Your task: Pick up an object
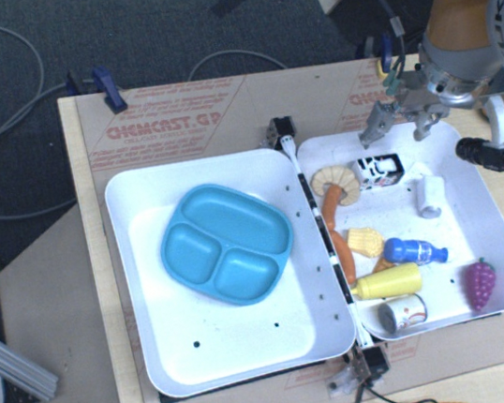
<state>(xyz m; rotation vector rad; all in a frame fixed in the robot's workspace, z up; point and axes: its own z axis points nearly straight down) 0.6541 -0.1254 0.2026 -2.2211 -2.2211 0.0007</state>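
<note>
**Open gripper above the far edge of the right bin**

The gripper (401, 123) hangs over the far rim of the right bin (503, 232), its two fingers (373, 126) spread apart with nothing between them. Just below it in the bin lies a small black-and-white block (380, 170), beside a round tan disc (334, 183). A long orange sausage (335, 230) runs down the bin's left side, next to a yellow corn cob (365, 242). A blue bottle (414, 251) lies just above a yellow bottle (386, 283), and a small can (404, 313) sits at the near edge. A bunch of purple grapes (478, 283) rests near the right wall (well apart from the gripper), and a white cylinder (428, 195) lies further up. The left bin (162, 352) holds a blue divided plate (227, 242).
</note>
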